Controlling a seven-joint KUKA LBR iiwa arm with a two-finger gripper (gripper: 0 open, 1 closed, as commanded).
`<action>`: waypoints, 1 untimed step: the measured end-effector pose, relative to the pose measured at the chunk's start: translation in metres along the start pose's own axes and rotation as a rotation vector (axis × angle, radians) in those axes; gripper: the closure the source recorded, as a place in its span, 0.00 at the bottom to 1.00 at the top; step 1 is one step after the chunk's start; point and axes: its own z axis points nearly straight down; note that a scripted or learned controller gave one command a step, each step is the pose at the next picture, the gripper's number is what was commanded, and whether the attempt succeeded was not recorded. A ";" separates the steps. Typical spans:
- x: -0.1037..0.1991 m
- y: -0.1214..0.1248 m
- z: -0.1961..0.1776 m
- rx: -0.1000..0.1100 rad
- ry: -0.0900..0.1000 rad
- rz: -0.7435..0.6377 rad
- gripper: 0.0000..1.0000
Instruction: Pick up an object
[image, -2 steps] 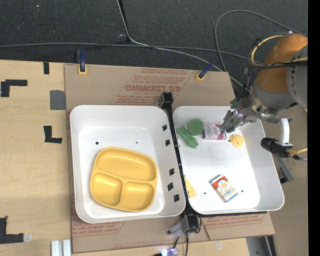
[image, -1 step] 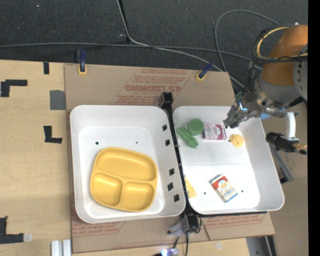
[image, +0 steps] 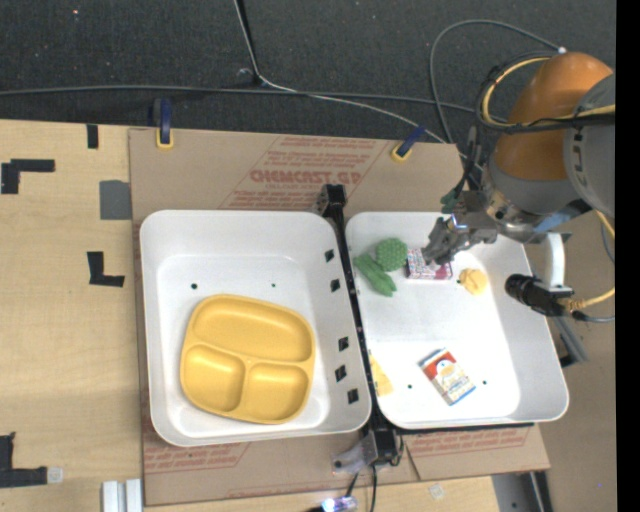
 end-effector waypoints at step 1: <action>0.060 -0.020 -0.003 0.001 0.000 -0.001 1.00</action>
